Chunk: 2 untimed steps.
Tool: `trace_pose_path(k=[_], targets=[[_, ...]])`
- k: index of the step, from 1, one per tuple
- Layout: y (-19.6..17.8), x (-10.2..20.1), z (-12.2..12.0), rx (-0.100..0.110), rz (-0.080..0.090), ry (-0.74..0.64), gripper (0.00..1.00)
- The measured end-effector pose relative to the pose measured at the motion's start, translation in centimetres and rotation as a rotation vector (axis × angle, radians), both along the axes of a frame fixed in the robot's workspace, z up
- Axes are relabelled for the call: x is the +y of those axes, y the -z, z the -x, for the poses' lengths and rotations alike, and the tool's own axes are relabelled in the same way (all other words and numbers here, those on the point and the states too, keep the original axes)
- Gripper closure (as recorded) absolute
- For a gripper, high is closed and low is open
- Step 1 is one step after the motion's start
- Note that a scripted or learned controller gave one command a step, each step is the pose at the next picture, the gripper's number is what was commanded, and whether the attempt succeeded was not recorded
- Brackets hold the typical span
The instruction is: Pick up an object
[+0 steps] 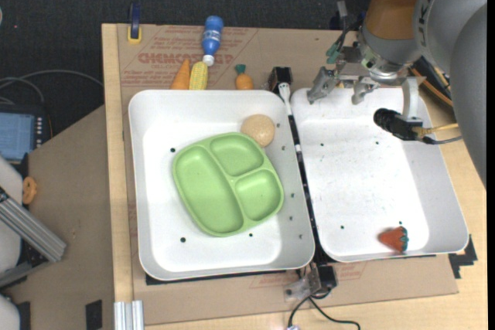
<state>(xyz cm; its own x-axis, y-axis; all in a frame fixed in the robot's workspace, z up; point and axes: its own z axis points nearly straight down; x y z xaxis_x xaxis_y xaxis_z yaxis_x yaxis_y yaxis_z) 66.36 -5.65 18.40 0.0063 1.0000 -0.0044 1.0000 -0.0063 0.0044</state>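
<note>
One red object [393, 239] lies in the right bin [363, 166]; end effector [340, 90] seemingly spread, holding nothing.

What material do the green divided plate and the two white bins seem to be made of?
The green plate looks like moulded plastic with a matte finish: one even colour, soft rounded dividers, no sharp glare. The left bin and the right bin look like thin formed plastic, smooth and slightly glossy, with rounded corners and rolled rims. Coated metal cannot be ruled out from the look alone.
</note>
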Motion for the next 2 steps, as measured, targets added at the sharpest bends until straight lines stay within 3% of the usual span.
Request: trace_pose_path(k=[1, 2], targets=[[3.4, -11.5, 1.3, 0.007, -0.002, 0.002, 0.0], [-0.4, 0.4, -0.5, -0.004, -0.008, -0.017, 0.0]])
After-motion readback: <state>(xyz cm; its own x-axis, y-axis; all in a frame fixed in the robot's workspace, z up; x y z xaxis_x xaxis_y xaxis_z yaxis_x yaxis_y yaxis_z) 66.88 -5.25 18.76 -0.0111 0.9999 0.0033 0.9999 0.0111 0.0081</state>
